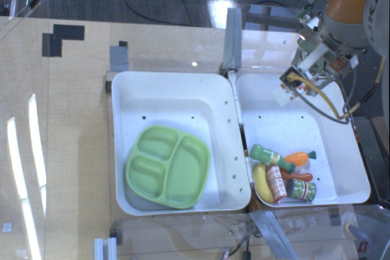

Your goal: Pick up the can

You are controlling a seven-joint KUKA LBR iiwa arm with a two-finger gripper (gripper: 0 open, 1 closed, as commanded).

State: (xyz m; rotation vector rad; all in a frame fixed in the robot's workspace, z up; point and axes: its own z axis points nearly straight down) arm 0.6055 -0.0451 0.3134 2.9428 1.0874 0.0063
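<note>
The can (302, 190) is small, with a green and white label, and lies on its side in the front right corner of the right bin (341, 143). It is packed among other toy foods. My gripper (286, 93) hangs over the back of the right bin, near the rear wall, well behind the can and apart from it. Nothing is visible in the gripper.
Beside the can lie a red-labelled bottle (275, 182), a yellow banana (261, 182), a green bottle (265, 155), an orange carrot (297, 159) and a red sausage (300, 177). A green divided plate (169, 166) fills the front of the left bin (164, 94).
</note>
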